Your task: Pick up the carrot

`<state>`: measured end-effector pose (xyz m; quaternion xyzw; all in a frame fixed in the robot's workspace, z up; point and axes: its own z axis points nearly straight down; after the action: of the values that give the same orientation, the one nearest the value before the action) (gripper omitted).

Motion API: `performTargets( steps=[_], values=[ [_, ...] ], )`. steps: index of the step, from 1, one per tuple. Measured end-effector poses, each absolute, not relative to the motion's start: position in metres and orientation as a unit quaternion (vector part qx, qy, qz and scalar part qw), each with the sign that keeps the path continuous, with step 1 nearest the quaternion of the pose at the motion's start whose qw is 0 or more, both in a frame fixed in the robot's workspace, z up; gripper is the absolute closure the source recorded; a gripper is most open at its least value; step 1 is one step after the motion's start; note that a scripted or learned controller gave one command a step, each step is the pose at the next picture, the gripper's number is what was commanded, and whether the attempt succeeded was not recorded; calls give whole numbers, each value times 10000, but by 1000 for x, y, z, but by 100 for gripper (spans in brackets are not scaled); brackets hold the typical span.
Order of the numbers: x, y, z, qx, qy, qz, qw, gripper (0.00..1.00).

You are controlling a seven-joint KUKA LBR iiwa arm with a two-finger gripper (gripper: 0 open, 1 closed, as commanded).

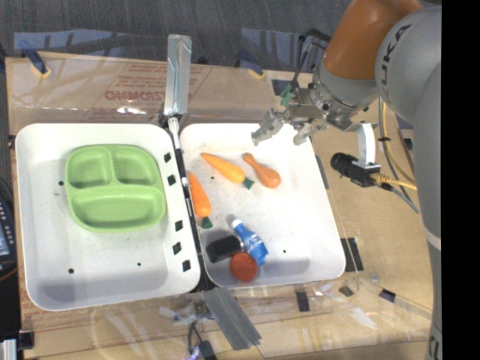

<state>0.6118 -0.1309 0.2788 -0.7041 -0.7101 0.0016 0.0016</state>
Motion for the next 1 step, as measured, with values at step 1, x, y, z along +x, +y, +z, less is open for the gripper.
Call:
performTargets(
  steps=[1],
  values=[
    [647,-108,107,-6985,-7156,37,42,0]
  ],
)
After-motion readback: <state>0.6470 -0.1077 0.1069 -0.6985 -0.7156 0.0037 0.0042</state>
